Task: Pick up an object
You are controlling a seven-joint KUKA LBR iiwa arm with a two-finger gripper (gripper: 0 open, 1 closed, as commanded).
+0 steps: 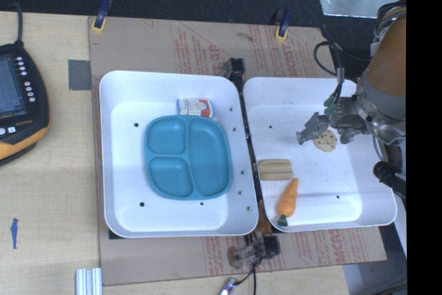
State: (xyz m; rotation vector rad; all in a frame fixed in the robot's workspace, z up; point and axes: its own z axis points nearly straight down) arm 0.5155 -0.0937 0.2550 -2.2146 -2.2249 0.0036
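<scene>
Writing first: you have faint red print repeated across the brown cardboard sheet [173, 45] under the bins, too washed out to read, and a small box [194, 107] with a red and white printed face whose text is too small to make out. The orange-edged pendant [19, 103] at your far left shows a lit screen, unreadable.

Count for you:
- Bins, two. The left bin [117, 148] and the right bin [345, 211] sit side by side, rims touching.
- Blue divided plate [188, 157], one, three compartments, in the middle of the left bin. The small box lies just beyond its far edge.
- Items in the right bin, three: a tan oblong block [274, 169] near the bin's left wall, a toy carrot [288, 197] just in front of it with its green end toward the front rim, and a pale speckled round biscuit [324, 141] further right.
- Blue and yellow clamps, two: clamp one [101, 14], clamp two [281, 23], on the cardboard's far edge.

The gripper [324, 126] hangs over the right bin, directly above the biscuit and overlapping its far edge. You cannot tell from here how its jaws stand, nor whether they touch the biscuit.
</scene>
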